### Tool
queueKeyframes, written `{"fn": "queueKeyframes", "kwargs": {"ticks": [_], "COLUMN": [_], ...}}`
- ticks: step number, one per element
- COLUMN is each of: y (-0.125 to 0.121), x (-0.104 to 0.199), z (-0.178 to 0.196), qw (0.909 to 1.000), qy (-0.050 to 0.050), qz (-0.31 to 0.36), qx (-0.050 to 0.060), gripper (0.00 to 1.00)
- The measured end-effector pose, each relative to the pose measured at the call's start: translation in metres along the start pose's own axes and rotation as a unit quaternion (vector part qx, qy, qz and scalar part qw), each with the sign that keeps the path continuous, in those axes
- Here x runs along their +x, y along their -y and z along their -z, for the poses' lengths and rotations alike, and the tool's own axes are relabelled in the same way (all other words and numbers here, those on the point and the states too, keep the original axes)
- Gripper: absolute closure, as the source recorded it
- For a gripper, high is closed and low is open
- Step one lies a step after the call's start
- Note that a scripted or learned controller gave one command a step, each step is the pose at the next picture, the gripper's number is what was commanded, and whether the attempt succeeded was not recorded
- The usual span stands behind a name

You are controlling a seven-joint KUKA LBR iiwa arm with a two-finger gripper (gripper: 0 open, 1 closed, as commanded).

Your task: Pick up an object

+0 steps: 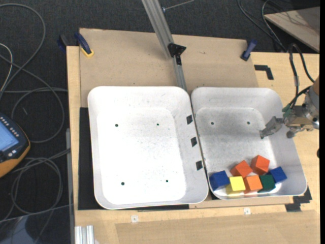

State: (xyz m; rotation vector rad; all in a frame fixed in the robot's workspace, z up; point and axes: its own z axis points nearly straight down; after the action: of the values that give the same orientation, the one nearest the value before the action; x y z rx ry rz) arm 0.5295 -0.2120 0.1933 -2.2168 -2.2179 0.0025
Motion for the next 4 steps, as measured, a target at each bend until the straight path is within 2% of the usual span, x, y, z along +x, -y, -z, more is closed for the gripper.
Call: {"fn": "queueKeyframes", "kwargs": {"ticks": [1,2,3,4], "y": [-0.002,-0.002,-0.003,-0.002], "x": [-0.003,-0.002,-0.003,-0.004], "z": [-0.062,-0.096,-0.083,-0.018], "qw": [1.0000,1.0000,1.0000,1.0000], "qy": [0.000,0.000,0.001,0.003], "qz": [0.000,0.000,0.000,0.000], "qx": [0.001,0.000,-0.003,-0.006], "gripper": [0.00,0.00,1.00,1.00]}}
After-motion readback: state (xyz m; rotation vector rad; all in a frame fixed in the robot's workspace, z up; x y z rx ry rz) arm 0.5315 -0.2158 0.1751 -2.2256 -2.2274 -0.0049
